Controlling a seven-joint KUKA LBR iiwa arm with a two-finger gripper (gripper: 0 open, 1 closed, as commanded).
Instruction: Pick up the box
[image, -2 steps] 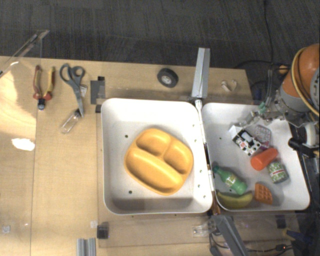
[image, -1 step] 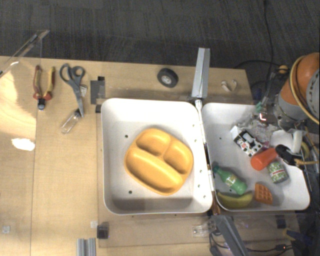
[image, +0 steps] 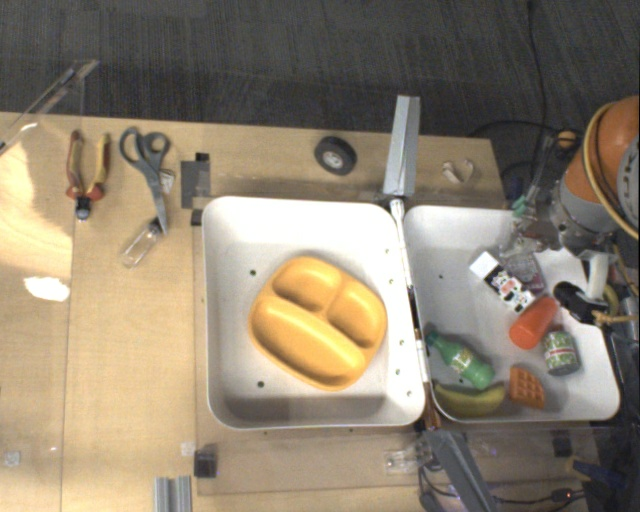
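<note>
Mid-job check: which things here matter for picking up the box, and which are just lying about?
For the job:
box, in the right bin
gripper, above the box

Lying about:
yellow tray in the left bin
orange bottle
small jar
green bottle
banana
waffle
scissors, pliers, tape roll on the bench

Two white bins – one yellow bun-shaped thing, one box, one banana, one green bottle.

End effector over box, right bin
</note>
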